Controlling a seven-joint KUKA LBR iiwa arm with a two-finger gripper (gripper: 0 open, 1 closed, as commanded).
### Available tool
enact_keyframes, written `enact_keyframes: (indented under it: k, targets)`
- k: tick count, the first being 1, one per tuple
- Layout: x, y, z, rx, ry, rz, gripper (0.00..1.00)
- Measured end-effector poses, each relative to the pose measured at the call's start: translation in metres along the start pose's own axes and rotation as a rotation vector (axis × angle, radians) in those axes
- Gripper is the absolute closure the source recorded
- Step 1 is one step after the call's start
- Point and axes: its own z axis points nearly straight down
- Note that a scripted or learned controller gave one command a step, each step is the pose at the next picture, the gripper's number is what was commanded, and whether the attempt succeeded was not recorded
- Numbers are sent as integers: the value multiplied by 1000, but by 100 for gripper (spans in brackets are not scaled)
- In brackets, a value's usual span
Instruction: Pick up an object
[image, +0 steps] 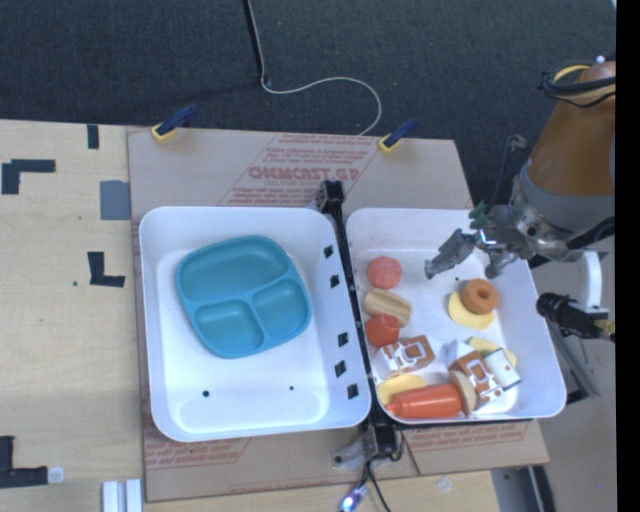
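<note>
The gripper (468, 258) hangs spread open over the right bin (545, 340), gripping nothing; the donut (481, 296) (on a yellow disc) lies just below it.

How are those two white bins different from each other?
The left bin holds one big thing, a blue divided plate; the right bin holds a crowd of small toy foods, such as a donut and a hot dog. The gripper hangs over the right bin, not the left. Both are shallow, white and sit side by side.
</note>
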Motion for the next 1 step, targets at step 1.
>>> enact_keyframes:
  k: [1]
  targets:
    - [92,-22,87,11,4,-8,0]
